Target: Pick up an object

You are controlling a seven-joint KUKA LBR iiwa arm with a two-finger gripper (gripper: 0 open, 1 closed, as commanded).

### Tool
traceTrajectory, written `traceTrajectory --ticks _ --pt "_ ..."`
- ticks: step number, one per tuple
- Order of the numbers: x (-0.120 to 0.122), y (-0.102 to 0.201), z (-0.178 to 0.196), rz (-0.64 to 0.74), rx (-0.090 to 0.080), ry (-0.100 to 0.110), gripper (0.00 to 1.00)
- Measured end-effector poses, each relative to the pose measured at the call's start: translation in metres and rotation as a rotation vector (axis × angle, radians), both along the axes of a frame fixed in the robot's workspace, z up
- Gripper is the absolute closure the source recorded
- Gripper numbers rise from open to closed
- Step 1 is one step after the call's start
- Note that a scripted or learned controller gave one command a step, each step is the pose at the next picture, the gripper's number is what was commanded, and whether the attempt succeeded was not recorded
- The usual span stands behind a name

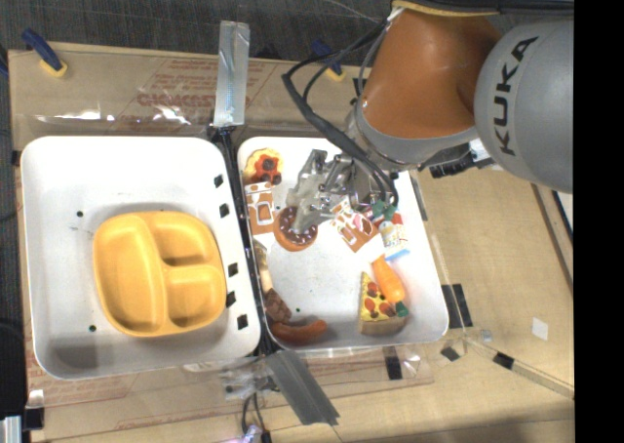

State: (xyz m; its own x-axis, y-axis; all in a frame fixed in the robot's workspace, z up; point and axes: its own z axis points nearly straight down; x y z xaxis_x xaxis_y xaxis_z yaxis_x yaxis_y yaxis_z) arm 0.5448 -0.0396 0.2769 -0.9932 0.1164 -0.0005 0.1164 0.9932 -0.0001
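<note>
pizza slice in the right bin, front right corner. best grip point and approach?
Judging from this view, take the pizza slice across its two long sides near the middle, coming straight down. It lies flat, a wedge with its narrow tip toward the back and its wide crust close to the right bin's front wall. An orange piece rests on it toward the right, so stay lower on the wedge, clear of that.

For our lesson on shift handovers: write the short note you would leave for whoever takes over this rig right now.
Gripper: down in the right white bin, over the round brown chocolate doughnut toy; finger state unreadable, no hold confirmed.
Things: yellow plastic compartment tray alone in the left white bin. Right bin also holds the pizza slice toy, orange carrot toy and brown sausage toy.
Done: arm lowered among the toys.
Left: get a sure grasp and lift one object.
</note>
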Motion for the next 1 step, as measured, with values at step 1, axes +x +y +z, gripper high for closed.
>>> traceTrajectory --ticks 1 --pt "0.0235 0.0272 -0.0792 -0.083 0.000 0.006 1.00"
